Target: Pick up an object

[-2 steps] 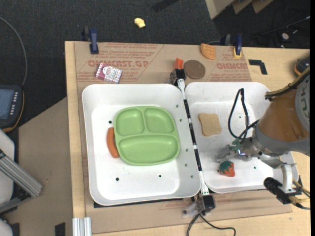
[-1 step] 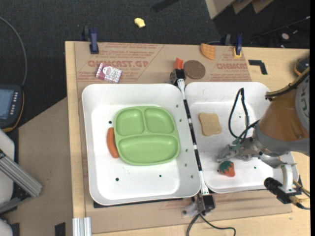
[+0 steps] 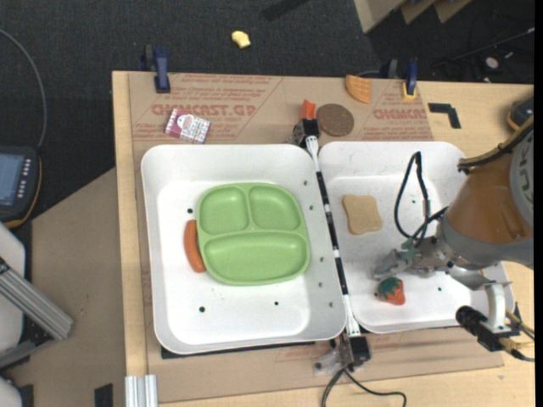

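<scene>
In the right bin (image 3: 441, 164), a small red strawberry toy with a green top (image 3: 391, 291) lies near the front. My gripper (image 3: 393, 265) hangs low just above and behind it, reaching in from the right; nothing is visibly held. A tan slice of toast (image 3: 363, 214) lies flat toward the bin's left side, apart from the gripper. In the left bin (image 3: 165, 172) a green divided plate (image 3: 252, 233) sits in the middle, with an orange sausage-shaped toy (image 3: 194, 246) along its left edge.
The arm's grey and orange body (image 3: 490, 210) covers the right bin's right side, and a black cable (image 3: 413, 195) loops above the gripper. On the board behind the bins lie a brown disc (image 3: 335, 119), an orange wedge (image 3: 359, 88) and a small printed packet (image 3: 187, 125).
</scene>
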### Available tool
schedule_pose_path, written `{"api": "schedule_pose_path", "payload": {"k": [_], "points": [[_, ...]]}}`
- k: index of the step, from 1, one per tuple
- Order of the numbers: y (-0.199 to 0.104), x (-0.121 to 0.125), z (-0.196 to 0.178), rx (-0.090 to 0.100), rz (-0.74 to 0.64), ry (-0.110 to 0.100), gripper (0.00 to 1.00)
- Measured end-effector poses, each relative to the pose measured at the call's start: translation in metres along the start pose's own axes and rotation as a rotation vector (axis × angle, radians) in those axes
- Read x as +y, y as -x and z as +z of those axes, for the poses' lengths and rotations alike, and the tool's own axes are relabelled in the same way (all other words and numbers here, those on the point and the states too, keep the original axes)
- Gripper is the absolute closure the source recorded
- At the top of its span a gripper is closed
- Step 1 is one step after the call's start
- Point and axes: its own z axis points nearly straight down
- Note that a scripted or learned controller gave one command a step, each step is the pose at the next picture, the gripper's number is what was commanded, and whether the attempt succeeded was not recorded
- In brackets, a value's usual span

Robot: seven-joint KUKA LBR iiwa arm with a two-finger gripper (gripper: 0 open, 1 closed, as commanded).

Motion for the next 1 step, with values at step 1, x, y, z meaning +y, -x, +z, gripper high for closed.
{"api": "schedule_pose_path", "payload": {"k": [1], "points": [[-0.0065,0.0002,-0.0001,0.001,0.0,-0.001,0.0]]}}
